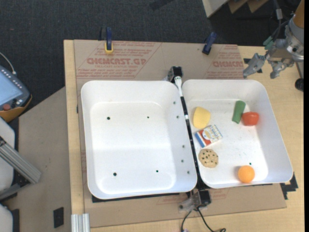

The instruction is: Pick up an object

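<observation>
Green block (238, 111) touches red tomato (250, 118); gripper (264, 66) hangs well apart.

Two shallow white bins are sitting side by side on the bench, the left bin (96, 129) and the right bin (270, 129). Six small items are lying in the right bin, one of each kind: one yellow wedge (201, 116), one green block (238, 111), one red tomato-like piece (250, 118), one small red, white and blue carton (208, 136), one chocolate-chip cookie (208, 157) and one orange ball (246, 174). Two clamps are gripping the board's far edge, one yellow and blue clamp (108, 40) and one blue clamp (209, 42).
</observation>
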Available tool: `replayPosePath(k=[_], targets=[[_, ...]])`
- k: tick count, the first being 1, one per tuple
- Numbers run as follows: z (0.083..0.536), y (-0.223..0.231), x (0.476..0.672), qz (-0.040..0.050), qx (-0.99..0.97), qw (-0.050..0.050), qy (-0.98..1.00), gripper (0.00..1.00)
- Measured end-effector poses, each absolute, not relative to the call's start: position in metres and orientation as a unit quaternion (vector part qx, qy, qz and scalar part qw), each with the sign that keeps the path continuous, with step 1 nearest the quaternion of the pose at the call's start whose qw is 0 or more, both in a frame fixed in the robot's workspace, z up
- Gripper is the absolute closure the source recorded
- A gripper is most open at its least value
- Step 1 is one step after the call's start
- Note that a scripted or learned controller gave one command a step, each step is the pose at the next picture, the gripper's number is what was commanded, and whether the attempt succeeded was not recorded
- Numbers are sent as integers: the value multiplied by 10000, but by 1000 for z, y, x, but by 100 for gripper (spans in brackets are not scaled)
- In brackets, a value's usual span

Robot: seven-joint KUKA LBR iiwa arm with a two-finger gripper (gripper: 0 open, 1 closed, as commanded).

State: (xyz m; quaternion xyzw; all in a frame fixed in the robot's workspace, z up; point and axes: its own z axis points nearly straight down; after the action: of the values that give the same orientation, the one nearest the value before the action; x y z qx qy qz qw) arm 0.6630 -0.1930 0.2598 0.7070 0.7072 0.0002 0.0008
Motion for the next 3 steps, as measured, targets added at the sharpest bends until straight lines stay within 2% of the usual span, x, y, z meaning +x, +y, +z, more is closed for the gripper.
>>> replayPosePath(k=[1, 2, 3], targets=[[190, -202, 621, -24, 7079, -38, 7063, 0], [91, -182, 616, -22, 7068, -49, 7074, 0], [109, -185, 619, 6, 7071, 17, 7071, 100]])
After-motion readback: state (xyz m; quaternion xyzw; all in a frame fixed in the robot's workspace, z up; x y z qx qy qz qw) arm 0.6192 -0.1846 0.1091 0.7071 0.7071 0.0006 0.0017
